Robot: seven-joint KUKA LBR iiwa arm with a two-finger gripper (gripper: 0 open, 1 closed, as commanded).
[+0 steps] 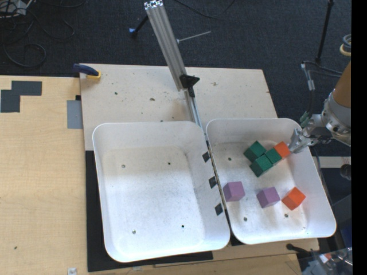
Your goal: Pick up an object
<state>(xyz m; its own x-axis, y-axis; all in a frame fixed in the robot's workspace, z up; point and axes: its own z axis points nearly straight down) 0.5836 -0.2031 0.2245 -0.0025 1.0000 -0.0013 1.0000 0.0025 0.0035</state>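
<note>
a: what sits in the right bin (321, 211)?

b: 2 purple cubes, one (233, 191) close to the divider, the other (268, 197) nearer the middle. an orange cube (294, 198) lies just beside that second one. 2 green blocks (259, 157) touch each other higher up, and another orange cube (281, 150) touches them on the right.

a: and the gripper (299, 140)?

b: it is at the bin's right rim, right by that upper orange cube. whether the fingers are released or clenched, i cannot tell; nothing is visibly between them.

a: the left bin (114, 153)?

b: white, speckled with dark dots, resting on the counter (132, 90).
</note>
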